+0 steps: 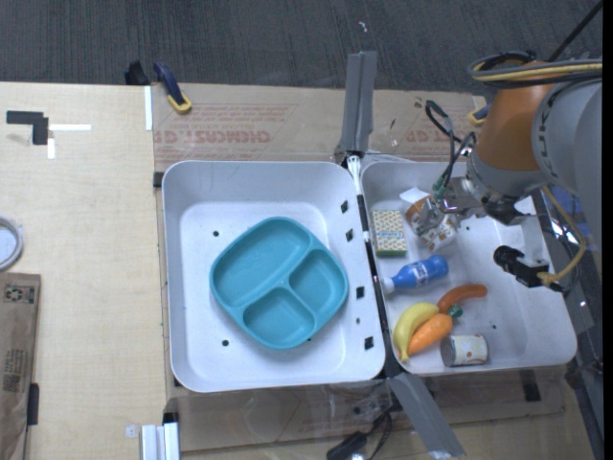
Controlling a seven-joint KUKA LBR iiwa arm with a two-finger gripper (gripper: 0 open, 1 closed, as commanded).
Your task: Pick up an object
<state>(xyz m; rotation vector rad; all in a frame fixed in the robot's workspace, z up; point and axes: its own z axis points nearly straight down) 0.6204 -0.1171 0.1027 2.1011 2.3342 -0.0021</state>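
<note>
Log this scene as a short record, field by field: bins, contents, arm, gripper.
left bin: holds a blue divided plate
right bin: holds a sponge, a blue bottle, a banana, a carrot, a small can on its side
arm: reaches in from the right, over the right bin
gripper: low at the right bin's far end, beside the sponge
jaws: state unclear among clutter
task: nothing seen lifted

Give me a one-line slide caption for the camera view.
KUKA arm's tool low in the right bin above bottle, banana, carrot; blue tray in left bin.
</note>
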